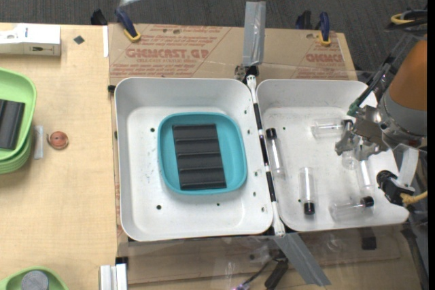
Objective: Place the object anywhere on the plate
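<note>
The gripper (348,146) hovers low over clear vials (307,190) scattered in the right bin (292,95), its grasp state impossible to tell, so picking appears underway; next, one vial must travel to the teal plate (202,153) in the left bin (136,146).

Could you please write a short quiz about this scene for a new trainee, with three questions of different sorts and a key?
1. True or false: the teal plate lies in the left bin.
2. Multiple choice: the clear vials, such as the one with a black cap, lie
A. on the teal plate
B. in the right bin
C. on the wooden bench outside the bins
3. Fill in: the gripper is over the ______ bin.

Key: 1 true; 2 B; 3 right.
</note>
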Robot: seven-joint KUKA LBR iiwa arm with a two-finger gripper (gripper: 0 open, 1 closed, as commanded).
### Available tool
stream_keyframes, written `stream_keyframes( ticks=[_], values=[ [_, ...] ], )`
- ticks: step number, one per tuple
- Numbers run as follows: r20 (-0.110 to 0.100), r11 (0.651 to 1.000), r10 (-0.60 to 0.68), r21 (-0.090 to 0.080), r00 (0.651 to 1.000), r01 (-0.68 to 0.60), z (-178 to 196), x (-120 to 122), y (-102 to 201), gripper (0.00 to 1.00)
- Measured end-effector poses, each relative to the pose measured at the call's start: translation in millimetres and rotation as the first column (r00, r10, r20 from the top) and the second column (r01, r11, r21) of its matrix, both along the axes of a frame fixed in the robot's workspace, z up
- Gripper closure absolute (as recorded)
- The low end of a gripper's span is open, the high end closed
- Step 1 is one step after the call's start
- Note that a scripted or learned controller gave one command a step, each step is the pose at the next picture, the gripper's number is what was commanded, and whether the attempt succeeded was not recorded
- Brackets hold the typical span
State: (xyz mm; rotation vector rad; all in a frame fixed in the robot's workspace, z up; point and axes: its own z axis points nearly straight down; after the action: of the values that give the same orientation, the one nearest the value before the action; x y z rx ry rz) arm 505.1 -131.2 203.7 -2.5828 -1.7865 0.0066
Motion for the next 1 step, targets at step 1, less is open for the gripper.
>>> stream_keyframes(
  ticks=[1],
  values=[
    [-0.001, 0.996, 0.085, 0.002, 0.996, -0.085, -13.6, -28.4, 65.3, 1.0]
  ],
)
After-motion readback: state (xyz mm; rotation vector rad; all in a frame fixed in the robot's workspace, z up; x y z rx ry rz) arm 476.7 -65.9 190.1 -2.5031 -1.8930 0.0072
